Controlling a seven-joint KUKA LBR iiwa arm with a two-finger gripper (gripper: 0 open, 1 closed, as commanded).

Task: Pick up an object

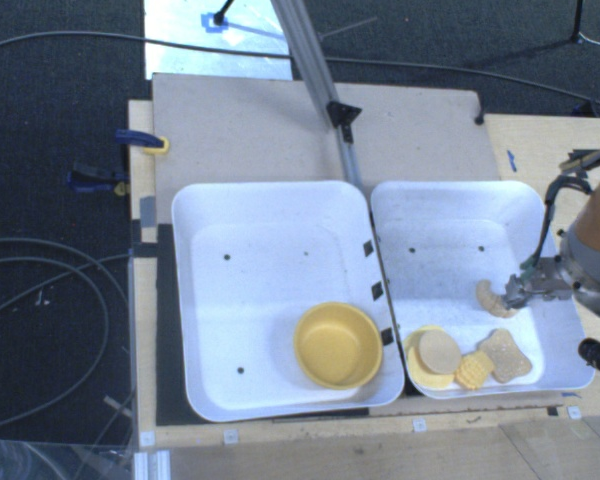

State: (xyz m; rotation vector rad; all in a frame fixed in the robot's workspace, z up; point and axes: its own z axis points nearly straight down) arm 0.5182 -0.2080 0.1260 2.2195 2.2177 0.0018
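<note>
Nearest me, toast slice (504,355), cracker (472,370) and round bun (439,351) crowd the right bin's (450,218) front wall, so my tool (521,294), its opening impossible to judge, sits low beside the separate beige piece (492,299), with the yellow bowl (338,343) alone in the left bin (260,208) beyond.

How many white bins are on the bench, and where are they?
2. The left bin sits at the view's left with a yellow bowl in it. The right bin sits beside it, where the gripper reaches in.
</note>
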